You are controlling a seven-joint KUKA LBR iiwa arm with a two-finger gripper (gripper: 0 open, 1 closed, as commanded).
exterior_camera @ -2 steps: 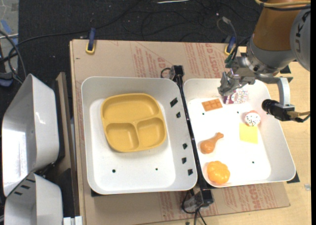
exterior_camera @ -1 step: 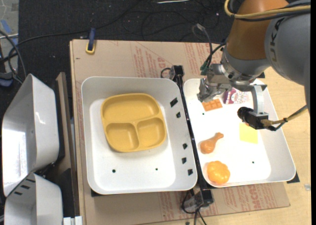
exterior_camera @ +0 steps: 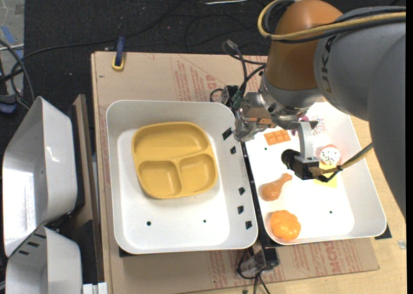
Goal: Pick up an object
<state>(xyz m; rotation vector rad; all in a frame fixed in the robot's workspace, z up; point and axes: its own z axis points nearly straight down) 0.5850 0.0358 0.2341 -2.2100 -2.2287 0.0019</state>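
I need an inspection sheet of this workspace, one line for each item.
Surface: left bin and right bin, white, side by side on a cardboard sheet.
Job's things: in the right bin, orange drumstick toy, orange round toy, orange waffle piece, small white disc.
Clutter: yellow divided plate in the left bin.
Grippers: gripper over the seam between the bins.
Cables: dark cables on the floor behind the bench.
Surroundings: white tubs left of the bench.

My arm (exterior_camera: 371, 60) reaches in from right, grey link slanting across upper right; orange band (exterior_camera: 300, 41) bulges on top; wrist (exterior_camera: 271, 113) turned straight down under it; jaws hang beneath wrist, aimed down at surface.
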